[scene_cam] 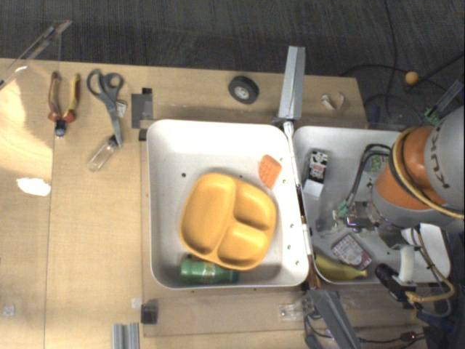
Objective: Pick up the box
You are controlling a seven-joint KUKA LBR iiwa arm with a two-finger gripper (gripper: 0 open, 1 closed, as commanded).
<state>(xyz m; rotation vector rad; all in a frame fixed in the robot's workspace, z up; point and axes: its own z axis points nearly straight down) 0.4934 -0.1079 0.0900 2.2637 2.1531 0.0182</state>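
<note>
Nearest the lens, your arm (429, 167) hangs over the right bin (341, 134), and its bulk hides whether the gripper (354, 220) is open or closed; you cannot tell. The box (317, 164) lies beyond the gripper and to its left, apart from it, its long side pointing toward the bin's far wall. A banana (338, 268) lies on the gripper's near side.

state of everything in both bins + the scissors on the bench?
yellow divided plate: upside down, tilted, in left bin
green bottle: on its side, partly under the plate
orange packet: flat, beside the plate
banana: lying in right bin
small box: lying in right bin, apart from the arm
scissors: closed, on bench
</note>
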